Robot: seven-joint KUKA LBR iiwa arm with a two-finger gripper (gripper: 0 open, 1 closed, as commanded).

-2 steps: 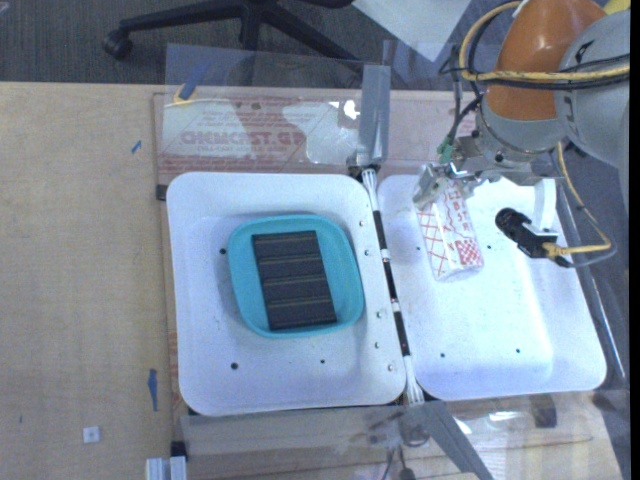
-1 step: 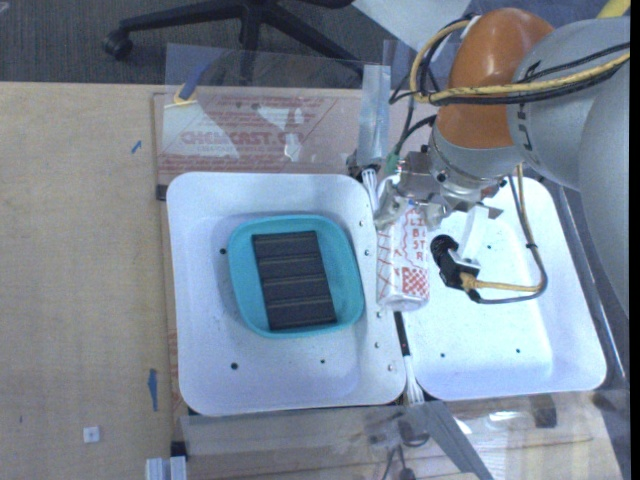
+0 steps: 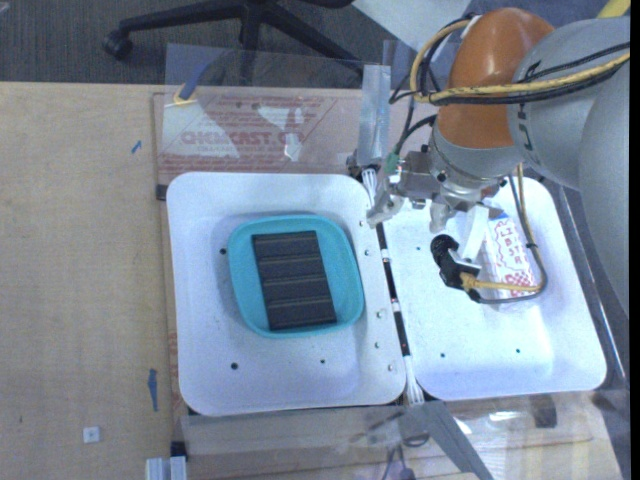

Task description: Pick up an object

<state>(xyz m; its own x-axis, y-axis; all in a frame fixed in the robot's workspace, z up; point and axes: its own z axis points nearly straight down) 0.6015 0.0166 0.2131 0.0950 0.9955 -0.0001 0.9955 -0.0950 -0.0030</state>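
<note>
Light even, diffuse, from above. Left bin (image 3: 200, 373) and right bin (image 3: 545, 353) bright, close to washed out. Soft faint shadow rings the teal tray (image 3: 240, 273). Pale glare on the clear sheet (image 3: 250, 128), far side. Broad highlight on the orange band (image 3: 490, 58). Frame slightly soft throughout; far floor (image 3: 60, 18) dim.

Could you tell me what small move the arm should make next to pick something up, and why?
Probably it should shift the claw sideways over the white-and-red packet and lower it. The claw hangs over the right bin and the packet lies right beside it, while the black ridged block on the teal dish sits farther off in the left bin.
</note>
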